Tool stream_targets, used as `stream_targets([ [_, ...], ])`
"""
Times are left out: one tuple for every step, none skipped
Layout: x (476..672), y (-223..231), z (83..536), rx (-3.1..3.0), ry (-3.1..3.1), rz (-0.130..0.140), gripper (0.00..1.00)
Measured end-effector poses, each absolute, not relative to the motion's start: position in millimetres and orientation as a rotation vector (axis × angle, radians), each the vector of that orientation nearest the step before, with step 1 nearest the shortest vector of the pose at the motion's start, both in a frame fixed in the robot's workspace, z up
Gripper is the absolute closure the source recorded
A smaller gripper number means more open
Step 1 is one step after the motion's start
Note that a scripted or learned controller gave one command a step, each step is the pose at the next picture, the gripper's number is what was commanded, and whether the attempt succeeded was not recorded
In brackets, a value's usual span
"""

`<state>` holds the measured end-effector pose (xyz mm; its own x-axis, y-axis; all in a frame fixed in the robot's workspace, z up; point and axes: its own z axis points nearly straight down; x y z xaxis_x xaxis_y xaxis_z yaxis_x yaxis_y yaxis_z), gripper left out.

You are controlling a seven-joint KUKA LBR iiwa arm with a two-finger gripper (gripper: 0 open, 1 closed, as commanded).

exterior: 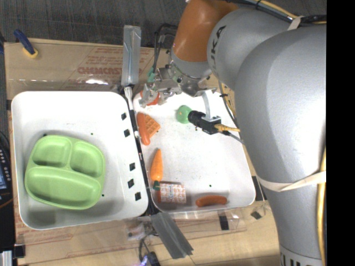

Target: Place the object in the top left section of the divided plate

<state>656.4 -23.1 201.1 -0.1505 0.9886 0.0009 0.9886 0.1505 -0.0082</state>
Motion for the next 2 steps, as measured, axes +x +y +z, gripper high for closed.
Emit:
stream_targets([
  [610.3,-89.8,193.3,-2.257,-2.179,0.008,1.00],
  [551.3,-113.9,173.6,-1.919,-2.480,0.005,1.00],
])
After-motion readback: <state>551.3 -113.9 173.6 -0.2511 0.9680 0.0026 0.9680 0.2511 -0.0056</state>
